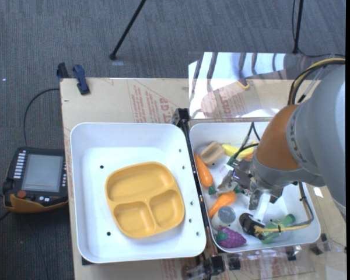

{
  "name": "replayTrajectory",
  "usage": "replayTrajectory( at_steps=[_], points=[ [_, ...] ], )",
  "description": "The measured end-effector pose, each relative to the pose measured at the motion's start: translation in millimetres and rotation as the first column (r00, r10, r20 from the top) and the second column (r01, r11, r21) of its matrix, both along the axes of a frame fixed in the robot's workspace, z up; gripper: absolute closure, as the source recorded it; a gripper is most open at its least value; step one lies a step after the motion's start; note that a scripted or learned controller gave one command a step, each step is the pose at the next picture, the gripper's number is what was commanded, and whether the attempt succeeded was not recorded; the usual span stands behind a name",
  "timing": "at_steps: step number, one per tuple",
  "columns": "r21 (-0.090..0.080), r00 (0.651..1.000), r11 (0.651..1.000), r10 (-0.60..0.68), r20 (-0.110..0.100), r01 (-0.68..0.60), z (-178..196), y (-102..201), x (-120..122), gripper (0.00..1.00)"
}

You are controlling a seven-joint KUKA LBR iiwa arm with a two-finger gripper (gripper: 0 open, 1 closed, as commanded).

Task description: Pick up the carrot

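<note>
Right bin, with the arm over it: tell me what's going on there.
The grey arm reaches into the right bin, its pincer low among the toy food. Two orange carrots lie close by: one carrot along the bin's left wall, another carrot just below the pincer. Neither is visibly lifted. Purple grapes sit near the front edge. The left bin holds a yellow divided plate.

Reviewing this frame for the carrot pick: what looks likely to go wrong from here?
Two orange pieces lie in the right bin, so the gripper might close on the wrong one. The lower piece sits tight against a grey round item and purple grapes, so the approach could knock them or catch them instead.
</note>
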State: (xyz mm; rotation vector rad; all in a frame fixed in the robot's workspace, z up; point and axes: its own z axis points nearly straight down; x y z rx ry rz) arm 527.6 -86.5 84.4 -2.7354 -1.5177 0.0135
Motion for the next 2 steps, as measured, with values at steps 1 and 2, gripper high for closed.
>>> replayTrajectory(
  at_steps=[1, 2],
  points=[
    [0.005, 1.000, 1.000, -0.004, -0.005, 0.004, 9.5, -0.7, -0.1, 1.00],
    [0.011, 1.000, 1.000, -0.005, -0.013, 0.005, 17.6, -0.5, -1.1, 1.00]
  ],
)
